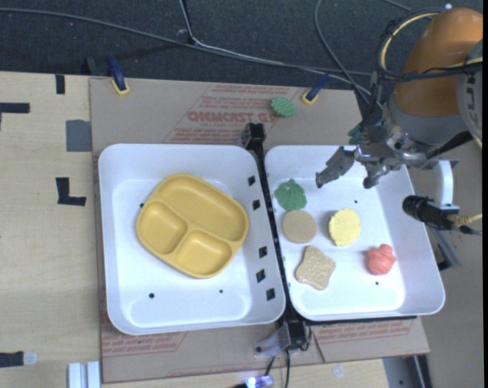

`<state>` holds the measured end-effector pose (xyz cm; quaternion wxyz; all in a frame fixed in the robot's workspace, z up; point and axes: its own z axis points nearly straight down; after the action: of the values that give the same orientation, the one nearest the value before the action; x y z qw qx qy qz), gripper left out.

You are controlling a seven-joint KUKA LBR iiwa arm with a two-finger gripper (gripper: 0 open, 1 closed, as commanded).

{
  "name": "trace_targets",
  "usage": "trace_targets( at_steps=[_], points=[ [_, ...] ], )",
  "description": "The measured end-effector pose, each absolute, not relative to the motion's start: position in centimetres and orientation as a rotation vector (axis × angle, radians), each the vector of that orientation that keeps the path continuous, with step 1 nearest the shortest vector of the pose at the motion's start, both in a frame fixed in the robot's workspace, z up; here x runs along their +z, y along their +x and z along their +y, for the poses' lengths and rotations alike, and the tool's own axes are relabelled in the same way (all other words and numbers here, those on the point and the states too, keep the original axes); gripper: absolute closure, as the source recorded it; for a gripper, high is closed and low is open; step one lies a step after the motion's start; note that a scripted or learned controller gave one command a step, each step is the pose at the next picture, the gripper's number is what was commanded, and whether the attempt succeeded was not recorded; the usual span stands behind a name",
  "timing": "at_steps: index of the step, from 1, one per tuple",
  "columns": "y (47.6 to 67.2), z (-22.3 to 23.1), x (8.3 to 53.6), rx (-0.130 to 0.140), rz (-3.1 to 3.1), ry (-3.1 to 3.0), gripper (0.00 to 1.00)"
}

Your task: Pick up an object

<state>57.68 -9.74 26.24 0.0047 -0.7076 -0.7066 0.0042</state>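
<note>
1. Cardboard-brown surface [147,111] carries two shallow white bins side by side, the left bin [115,241] and the right bin [418,293].
2. Grey arm [426,111] with its orange band reaches in from the right, over the right bin's far edge.
3. Yellow divided tray [192,225] lies tilted in the middle of the left bin.
4. Dark gripper [349,175] hangs over the upper part of the right bin, its two fingers spread apart with nothing between them.
5. Tan star-like piece [315,268] lies near the bin's front, well below the gripper.
6. Round beige piece [298,227] sits just left of the yellow piece [344,227]; both lie below the gripper, apart from it.
7. Green piece [291,194] lies left of and slightly below the gripper, closest to the left finger, seemingly not touching.
8. Pink-red piece [380,259] sits toward the bin's right side.
9. Small green piece [283,107] rests on the surface beyond the bins.
</note>
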Motion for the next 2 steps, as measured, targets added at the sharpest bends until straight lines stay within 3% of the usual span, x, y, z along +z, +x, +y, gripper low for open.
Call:
trace_targets(
  at_steps=[1, 2],
  points=[
    [57.9, -9.7, 26.9, 0.002, -2.222, -2.220, 0.00],
    [57.6, -9.3, 20.5, 0.008, -2.219, -2.217, 0.00]
  ],
)
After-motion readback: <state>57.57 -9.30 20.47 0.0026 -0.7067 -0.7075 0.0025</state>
